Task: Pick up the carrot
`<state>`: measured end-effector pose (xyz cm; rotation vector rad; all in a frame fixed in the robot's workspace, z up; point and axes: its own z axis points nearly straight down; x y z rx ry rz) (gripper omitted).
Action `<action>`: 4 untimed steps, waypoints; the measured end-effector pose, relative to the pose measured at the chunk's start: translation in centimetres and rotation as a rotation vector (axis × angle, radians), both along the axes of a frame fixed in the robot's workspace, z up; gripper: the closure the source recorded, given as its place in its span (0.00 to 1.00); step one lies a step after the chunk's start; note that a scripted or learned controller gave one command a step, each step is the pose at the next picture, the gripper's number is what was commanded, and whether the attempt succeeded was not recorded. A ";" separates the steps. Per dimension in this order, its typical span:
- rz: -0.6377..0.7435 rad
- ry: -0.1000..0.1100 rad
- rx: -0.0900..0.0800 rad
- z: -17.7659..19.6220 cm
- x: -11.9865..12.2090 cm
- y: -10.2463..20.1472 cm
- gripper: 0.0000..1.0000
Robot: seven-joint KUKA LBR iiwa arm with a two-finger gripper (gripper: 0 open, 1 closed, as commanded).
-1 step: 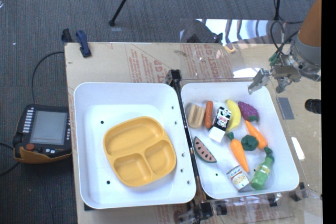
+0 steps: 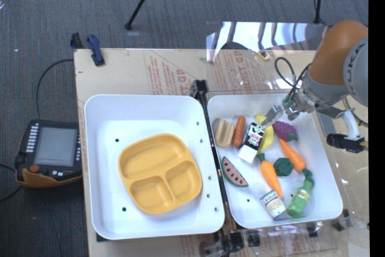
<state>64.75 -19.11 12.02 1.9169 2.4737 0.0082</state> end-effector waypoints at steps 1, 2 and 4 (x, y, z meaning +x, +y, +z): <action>-0.118 -0.052 -0.009 -0.7 -3.1 1.6 0.00; -0.128 0.014 0.003 -3.2 -10.6 -1.3 0.00; -0.459 0.018 0.010 1.4 -11.7 9.0 1.00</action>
